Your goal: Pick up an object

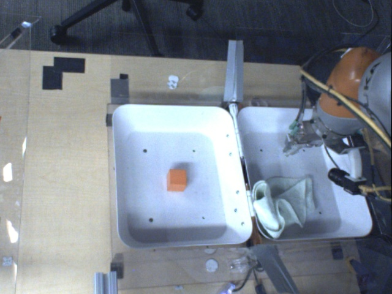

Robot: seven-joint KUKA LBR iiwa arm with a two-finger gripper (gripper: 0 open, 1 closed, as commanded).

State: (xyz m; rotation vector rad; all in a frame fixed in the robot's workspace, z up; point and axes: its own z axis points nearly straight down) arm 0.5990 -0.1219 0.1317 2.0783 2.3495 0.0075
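We see a pale wooden bench (pixel 67 182) bearing two shallow white bins side by side: the left bin (pixel 117 182) and the right bin (pixel 269 116), their inner rims touching. At the far end of the seam between them a grey metal post (pixel 233 72) lies across the bench. Far left on the wood we note an L-shaped patch of black tape (pixel 61 71), and just beyond the left bin's far corner a dark bracket (pixel 120 89) with a small white scrap (pixel 173 82) to its right. Near the bins' near edge sits a small round disc (pixel 211 264). Beyond the bench, on dark carpet (pixel 275 11), stand a black chair base (pixel 131 2) and, far right, a thin looped cable (pixel 352 8).
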